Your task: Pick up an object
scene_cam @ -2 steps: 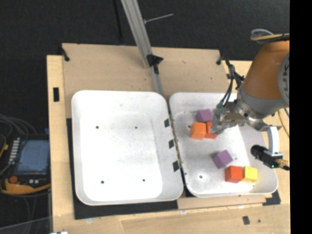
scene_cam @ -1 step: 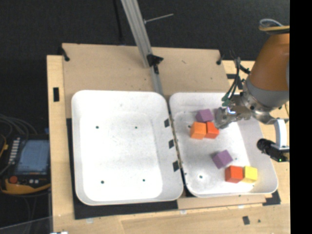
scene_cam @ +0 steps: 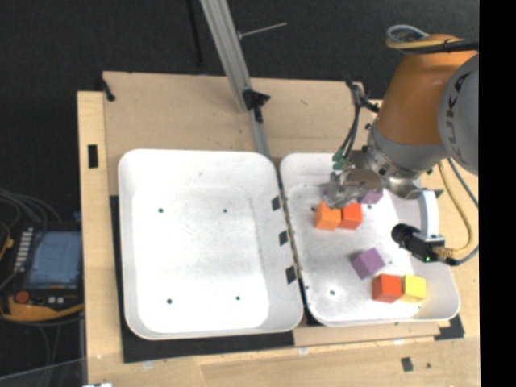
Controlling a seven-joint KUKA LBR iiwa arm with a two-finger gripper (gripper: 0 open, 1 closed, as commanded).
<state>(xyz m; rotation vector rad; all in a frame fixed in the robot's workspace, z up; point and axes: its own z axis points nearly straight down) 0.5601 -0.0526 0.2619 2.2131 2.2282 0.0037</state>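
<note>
In the camera view my gripper [scene_cam: 344, 190] reaches down into the right bin [scene_cam: 322, 309], just above two orange blocks. The lighter orange block [scene_cam: 326, 217] and the darker orange-red block [scene_cam: 351, 215] sit side by side under the gripper's tip. A small purple piece [scene_cam: 372, 196] peeks out beside the wrist. Further toward the front lie a purple block [scene_cam: 368, 262], a red-orange block [scene_cam: 388, 287] and a yellow block [scene_cam: 414, 287]. Nothing shows between the fingers.
The left bin [scene_cam: 145, 216] lies beside the right one, split from it by a thin divider. A slanted metal rail [scene_cam: 230, 51] rises from behind the bins. A device with a screen [scene_cam: 44, 264] sits off the bench's left edge.
</note>
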